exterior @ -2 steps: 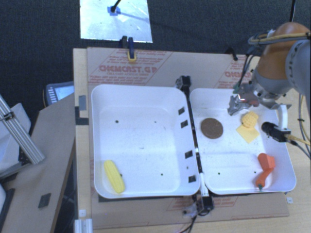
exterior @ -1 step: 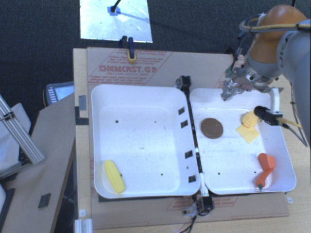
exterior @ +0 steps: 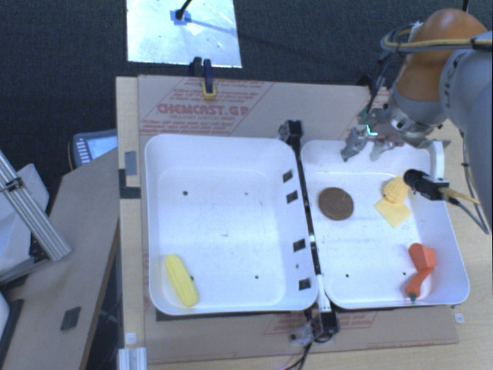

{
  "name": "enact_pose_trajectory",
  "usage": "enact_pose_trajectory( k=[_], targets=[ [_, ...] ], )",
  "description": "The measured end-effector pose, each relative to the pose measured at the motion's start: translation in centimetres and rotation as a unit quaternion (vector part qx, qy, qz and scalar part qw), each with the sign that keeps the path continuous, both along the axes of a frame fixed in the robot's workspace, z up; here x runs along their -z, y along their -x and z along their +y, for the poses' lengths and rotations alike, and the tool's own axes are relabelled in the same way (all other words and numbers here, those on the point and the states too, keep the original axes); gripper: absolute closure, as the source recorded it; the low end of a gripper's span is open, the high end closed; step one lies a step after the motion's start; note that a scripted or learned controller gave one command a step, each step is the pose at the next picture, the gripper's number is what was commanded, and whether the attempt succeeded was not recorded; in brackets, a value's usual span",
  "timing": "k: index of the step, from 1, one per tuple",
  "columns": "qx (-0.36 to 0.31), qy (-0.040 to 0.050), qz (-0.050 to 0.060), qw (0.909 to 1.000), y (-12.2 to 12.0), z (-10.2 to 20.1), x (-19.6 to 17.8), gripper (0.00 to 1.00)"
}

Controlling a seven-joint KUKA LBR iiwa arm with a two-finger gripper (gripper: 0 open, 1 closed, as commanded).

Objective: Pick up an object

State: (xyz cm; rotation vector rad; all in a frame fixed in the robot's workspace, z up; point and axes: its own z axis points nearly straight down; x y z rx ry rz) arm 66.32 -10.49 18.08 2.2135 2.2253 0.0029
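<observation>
My gripper [exterior: 363, 150] hangs over the far edge of the right bin [exterior: 362, 295], its two fingers spread apart with nothing between them. Below it in that bin lie a brown round cookie [exterior: 337, 203], a yellow cheese wedge [exterior: 394, 210] with a small yellow corn piece [exterior: 395, 190] against it, and an orange carrot [exterior: 418, 267] near the front right corner. A yellow corn cob [exterior: 181, 279] lies in the front left corner of the left bin [exterior: 223, 156]. The cookie is the nearest thing to the gripper, a short way toward the front.
A black divider with clips [exterior: 303, 214] runs between the two bins. The bins rest on a cardboard sheet [exterior: 204, 106]. A shiny metal plate [exterior: 182, 21] lies beyond the bench at the back.
</observation>
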Motion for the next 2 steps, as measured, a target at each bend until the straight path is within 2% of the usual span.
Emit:
enact_pose_trajectory(
  k=[1, 2],
  targets=[
    [0.002, -0.0015, 0.006, 1.0, 5.5, 2.1, 9.2, 0.0],
    [0.003, 0.0023, -0.005, 1.0, 1.7, -3.0, 0.1, 0.0]
  ],
)
